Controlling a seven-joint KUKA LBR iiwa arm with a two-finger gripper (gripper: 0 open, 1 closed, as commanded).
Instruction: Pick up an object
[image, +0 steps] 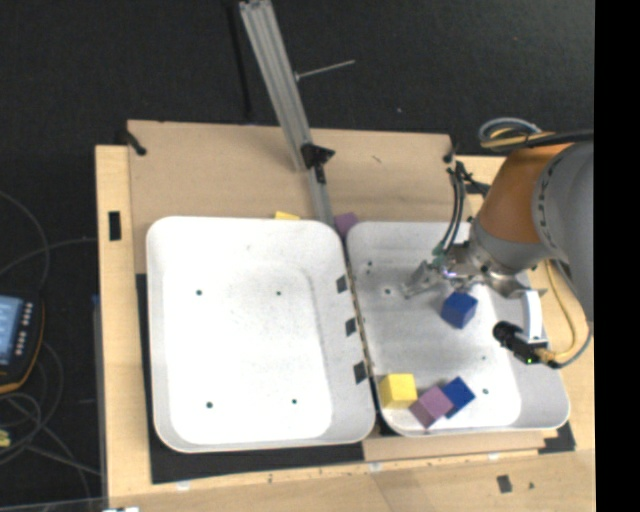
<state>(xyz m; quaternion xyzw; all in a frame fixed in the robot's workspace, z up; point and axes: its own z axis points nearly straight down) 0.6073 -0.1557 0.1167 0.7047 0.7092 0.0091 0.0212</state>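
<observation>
We are seeing end effector (440, 275) hanging over right bin (400, 250), finger state: cannot tell. Blue cube (459, 308) lying just beside it at 4 o'clock. Yellow cube (398, 389), purple cube (433, 404), second blue cube (460, 392) sitting at bin's 6 o'clock edge.

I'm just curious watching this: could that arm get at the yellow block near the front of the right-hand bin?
Probably yes. The yellow block lies uncovered in the right bin, open from above, though a purple block touches its side. The gripper hangs nearby.
</observation>
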